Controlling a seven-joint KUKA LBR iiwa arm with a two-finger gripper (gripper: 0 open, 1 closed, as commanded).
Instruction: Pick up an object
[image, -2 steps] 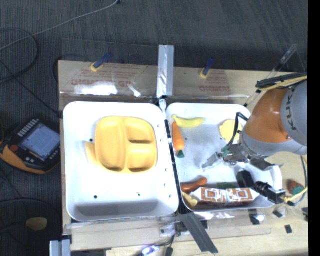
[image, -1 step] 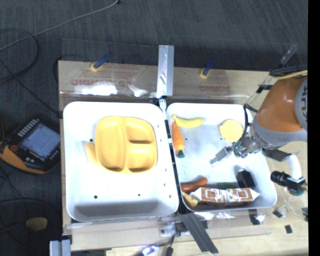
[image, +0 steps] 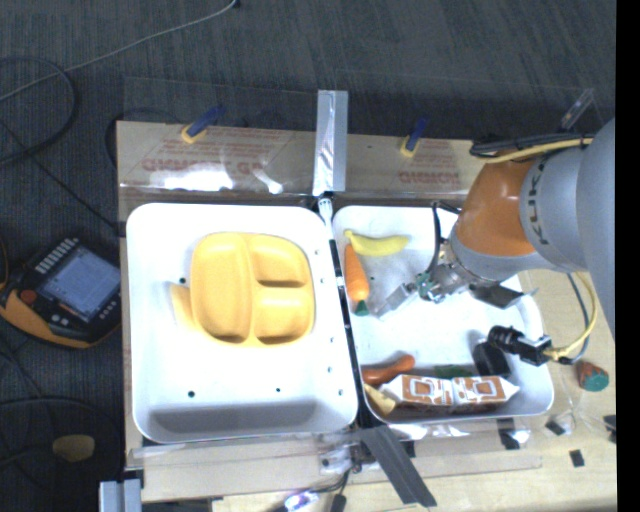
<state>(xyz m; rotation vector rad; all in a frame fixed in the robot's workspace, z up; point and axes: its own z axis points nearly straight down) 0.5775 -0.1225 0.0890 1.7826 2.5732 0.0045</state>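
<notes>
– While the arm (image: 500, 215) is reaching in from the right, where is the gripper (image: 392, 298) sitting?

– It is hanging low over the right bin (image: 440, 340), in the upper left part, and it is pointing toward that bin's left wall.

– Is it gripping anything?

– I am not able to say. From this slant its tip is showing as one grey bar, so I cannot tell whether it is open or closed.

– What is lying there to be picked up?

– Four things, all in the right bin. An orange carrot (image: 356, 282) is lying lengthwise along the left wall, just beside the gripper's tip, though I cannot tell whether the two are touching. A banana (image: 378, 242) is lying near the top left corner, just beyond the carrot's upper end. A reddish sausage (image: 388, 369) is resting toward the lower left. Just below it, a brown packet (image: 450, 392) with white lettering is stretching along the near wall.

– And what is the other bin holding?

– The left bin (image: 150, 330) is holding a yellow divided tray (image: 250, 285). It is lying flat in the middle of the bin, well apart from the gripper.
</notes>
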